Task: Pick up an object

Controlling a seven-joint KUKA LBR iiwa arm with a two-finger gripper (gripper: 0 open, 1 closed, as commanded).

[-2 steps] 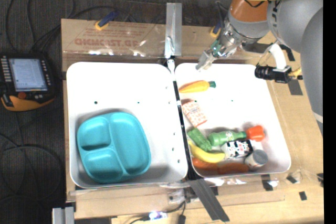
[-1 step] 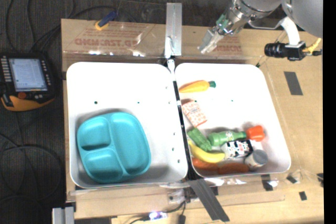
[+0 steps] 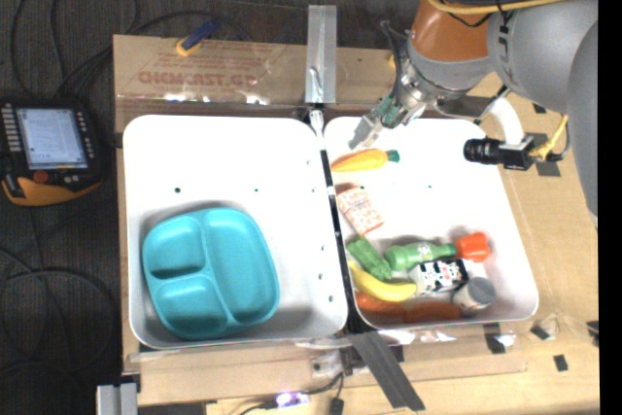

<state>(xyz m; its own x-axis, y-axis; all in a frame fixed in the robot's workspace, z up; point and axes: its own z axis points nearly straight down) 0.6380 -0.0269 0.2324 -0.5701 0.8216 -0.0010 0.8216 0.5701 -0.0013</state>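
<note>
On the worktop (image 3: 136, 78) stand two white bins: the left bin (image 3: 194, 146) holds one teal divided plate (image 3: 208, 272), and the right bin (image 3: 457, 185) holds the rest. Along its left wall lie one toy carrot (image 3: 362, 160) and one small printed packet (image 3: 358, 211), while a heap at the near edge counts one banana (image 3: 381, 287), one green bottle (image 3: 416, 257) and an orange-capped piece (image 3: 473, 246). The hand (image 3: 381, 121) hovers just above and right of the carrot, whose long axis runs left-right; I judge it the nearest pick, and whether the hand is wide or narrow I cannot tell.
</note>
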